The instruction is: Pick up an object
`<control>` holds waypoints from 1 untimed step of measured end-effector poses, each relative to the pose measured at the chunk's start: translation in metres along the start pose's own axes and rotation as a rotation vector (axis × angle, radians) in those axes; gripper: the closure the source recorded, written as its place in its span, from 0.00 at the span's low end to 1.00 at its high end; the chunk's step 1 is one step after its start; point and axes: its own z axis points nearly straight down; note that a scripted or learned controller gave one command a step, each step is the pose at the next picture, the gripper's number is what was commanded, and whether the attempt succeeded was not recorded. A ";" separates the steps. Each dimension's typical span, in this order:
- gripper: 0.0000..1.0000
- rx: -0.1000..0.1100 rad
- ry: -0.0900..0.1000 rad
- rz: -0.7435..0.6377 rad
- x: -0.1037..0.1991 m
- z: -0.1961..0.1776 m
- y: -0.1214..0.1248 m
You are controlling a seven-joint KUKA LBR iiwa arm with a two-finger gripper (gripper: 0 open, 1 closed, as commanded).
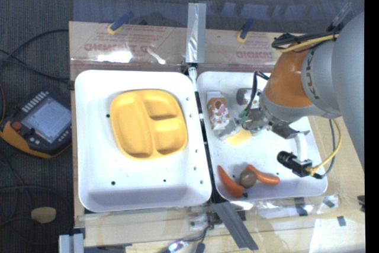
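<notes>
A yellow divided tray [148,122] fills the left bin [95,186] (handheld pendant [38,122] lies on floor beside).

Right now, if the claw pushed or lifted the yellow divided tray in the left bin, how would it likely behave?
The yellow tray looks like moulded plastic, so probably stiff and light for its size. It lies flat on the left bin floor, so a push would more likely slide it than tip it. Its broad, smooth, rounded rim may be hard to pinch and could slip.
</notes>
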 end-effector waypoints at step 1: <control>1.00 0.000 0.002 0.000 0.001 -0.009 0.001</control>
